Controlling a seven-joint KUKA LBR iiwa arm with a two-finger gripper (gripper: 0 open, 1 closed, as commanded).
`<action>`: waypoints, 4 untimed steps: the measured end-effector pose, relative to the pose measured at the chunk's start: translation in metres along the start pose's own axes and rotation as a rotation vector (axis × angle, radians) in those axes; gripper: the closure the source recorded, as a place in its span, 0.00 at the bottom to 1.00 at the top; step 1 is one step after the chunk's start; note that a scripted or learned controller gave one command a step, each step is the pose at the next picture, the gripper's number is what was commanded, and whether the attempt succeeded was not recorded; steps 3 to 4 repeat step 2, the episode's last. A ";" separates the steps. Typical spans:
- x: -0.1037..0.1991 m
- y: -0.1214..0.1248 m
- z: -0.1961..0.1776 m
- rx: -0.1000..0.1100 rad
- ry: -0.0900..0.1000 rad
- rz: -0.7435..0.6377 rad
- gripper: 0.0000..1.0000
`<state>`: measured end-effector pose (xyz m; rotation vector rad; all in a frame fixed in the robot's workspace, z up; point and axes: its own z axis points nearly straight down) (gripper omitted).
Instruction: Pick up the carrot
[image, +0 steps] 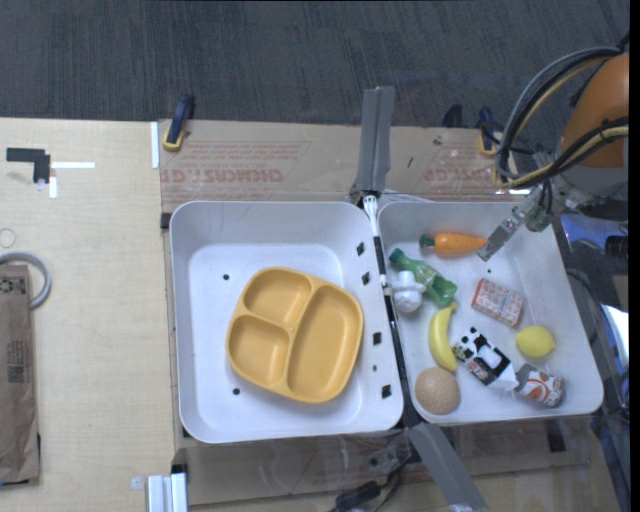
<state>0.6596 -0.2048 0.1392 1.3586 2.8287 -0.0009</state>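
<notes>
The carrot (455, 242), orange with a small green top pointing left, lies flat near the back of the right bin (580, 330). My gripper (497, 240) hangs over the back right part of that bin, slanting down to the left. Its tip sits just off the carrot's right end, touching or nearly touching it. The carrot rests on the bin floor and is not lifted.
In the right bin, in front of the carrot, lie a green toy (425, 278), a white piece (407, 295), a banana (441, 338), a red packet (497, 302), a lemon (536, 342), a black-and-white toy (483, 358), a small can (540, 385) and a brown ball (437, 390). A yellow divided plate (295, 333) sits in the left bin (200, 300).
</notes>
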 end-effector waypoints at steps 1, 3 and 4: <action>0.000 0.000 0.000 0.000 0.000 0.000 0.00; 0.000 0.000 0.000 0.000 0.000 0.000 0.00; 0.000 0.000 0.000 0.000 0.000 0.000 0.00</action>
